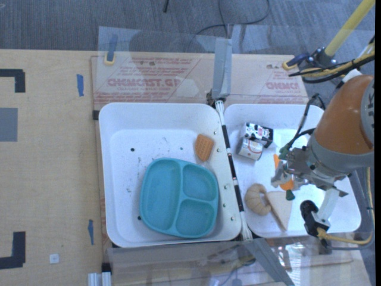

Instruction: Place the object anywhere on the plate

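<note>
Two white bins sit side by side on the bench, the left bin (113, 130) and the right bin (351, 219), touching along their inner rims. One grey arm (342, 130) with its orange band comes in from 3 o'clock and bends down over the right bin, so the wrist hangs above that bin's middle. One gripper (287, 180) points down there; can't really tell how far apart it is or whether it has hold of anything, it's just too small and cluttered, though something orange sits right at its tip. One teal plate (180, 198) with three compartments lies in the left bin toward 5 o'clock. One waffle-looking orange piece (204, 147) rests at 1 o'clock of the plate, near it. Over in the right bin: one croissant (257, 198) at 7 o'clock of the gripper, one pale wedge (278, 207) touching it, and one black-and-white can (255, 140) at 11 o'clock.
</note>
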Action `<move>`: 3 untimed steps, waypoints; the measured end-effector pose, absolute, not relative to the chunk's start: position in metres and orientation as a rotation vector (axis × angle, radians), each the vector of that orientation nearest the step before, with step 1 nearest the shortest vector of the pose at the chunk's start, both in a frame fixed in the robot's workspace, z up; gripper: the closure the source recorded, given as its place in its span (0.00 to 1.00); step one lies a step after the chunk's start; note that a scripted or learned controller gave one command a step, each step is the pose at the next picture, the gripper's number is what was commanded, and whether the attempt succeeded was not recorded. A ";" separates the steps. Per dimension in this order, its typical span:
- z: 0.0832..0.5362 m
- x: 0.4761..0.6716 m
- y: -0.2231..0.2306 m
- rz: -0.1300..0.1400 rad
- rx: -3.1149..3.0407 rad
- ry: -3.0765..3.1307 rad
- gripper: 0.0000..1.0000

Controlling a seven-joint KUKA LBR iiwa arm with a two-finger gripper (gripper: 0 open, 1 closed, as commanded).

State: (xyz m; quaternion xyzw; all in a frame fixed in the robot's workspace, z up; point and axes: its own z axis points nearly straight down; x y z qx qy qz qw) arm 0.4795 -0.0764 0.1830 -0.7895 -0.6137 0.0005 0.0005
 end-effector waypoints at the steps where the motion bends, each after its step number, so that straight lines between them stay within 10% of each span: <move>1: 0.183 0.479 -0.010 0.004 -2.480 -1.923 1.00; 2: 0.190 0.479 0.083 0.004 -2.474 -1.933 1.00; 3: 0.190 0.479 0.083 0.005 -2.474 -1.934 0.00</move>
